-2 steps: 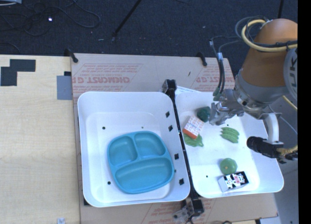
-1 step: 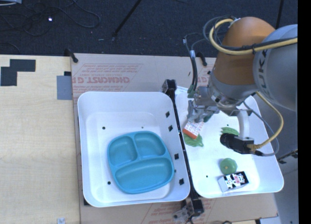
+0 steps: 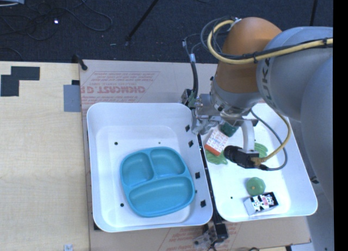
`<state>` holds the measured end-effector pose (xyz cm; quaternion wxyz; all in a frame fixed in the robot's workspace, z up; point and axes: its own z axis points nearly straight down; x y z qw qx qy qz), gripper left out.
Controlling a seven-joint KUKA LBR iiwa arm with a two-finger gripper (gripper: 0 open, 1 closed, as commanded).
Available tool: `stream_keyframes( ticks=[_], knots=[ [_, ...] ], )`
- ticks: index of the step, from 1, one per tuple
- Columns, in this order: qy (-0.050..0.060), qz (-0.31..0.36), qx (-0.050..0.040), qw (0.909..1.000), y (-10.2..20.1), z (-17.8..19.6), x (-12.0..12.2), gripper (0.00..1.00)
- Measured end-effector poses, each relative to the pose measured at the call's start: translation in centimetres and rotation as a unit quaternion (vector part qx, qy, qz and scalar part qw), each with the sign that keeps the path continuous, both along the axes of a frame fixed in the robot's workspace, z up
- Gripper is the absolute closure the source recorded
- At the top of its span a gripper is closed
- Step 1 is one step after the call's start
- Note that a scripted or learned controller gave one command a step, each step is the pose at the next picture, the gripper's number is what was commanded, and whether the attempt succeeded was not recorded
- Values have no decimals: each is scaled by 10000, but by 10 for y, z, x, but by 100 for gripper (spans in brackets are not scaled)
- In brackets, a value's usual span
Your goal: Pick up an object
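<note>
My gripper point(image 3: 220, 126) hangs low over the back left part of the right bin point(image 3: 304, 201), under the orange wrist band. Just below it, against the bin's left wall, lies a small orange and white box point(image 3: 216, 142). A dark teal object point(image 3: 229, 130) shows right beside the gripper, partly hidden by it. A green leafy piece point(image 3: 217, 158) lies beneath the box, and another green piece point(image 3: 262, 149) lies to the right. Toward the front sit a round green object point(image 3: 254, 184) and a small black and white box point(image 3: 261, 202).
The left bin point(image 3: 103, 130) holds a blue divided plate point(image 3: 156, 181) in its middle. The two bins meet along a shared wall point(image 3: 200, 152) close to the gripper. The arm's bulk covers the right bin's back right. Cardboard lies under both bins.
</note>
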<state>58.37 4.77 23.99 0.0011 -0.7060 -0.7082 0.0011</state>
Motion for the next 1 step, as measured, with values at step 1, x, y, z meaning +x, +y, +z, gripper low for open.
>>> stream_keyframes(
  ticks=[1],
  knots=[
    [-10, 1, -1, 10000, 44, 2, 26, 100]
  ],
)
